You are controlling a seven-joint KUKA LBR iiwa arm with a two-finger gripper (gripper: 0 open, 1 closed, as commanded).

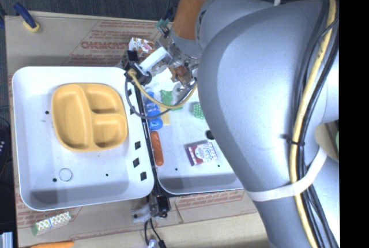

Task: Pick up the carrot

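2 shallow white bins sit side by side on printed brown cardboard (86, 39). the left white bin (23, 126) holds a yellow plastic tray with 3 compartments (89, 116). in the right white bin (190, 183), a slim orange carrot (156, 149) lies along the left wall, just below a small blue object (153, 109) in the view, with a maroon printed packet (202, 153) near it. the bulky grey arm (259, 97) covers much of that bin, and the gripper (180, 81) hangs over its far end.
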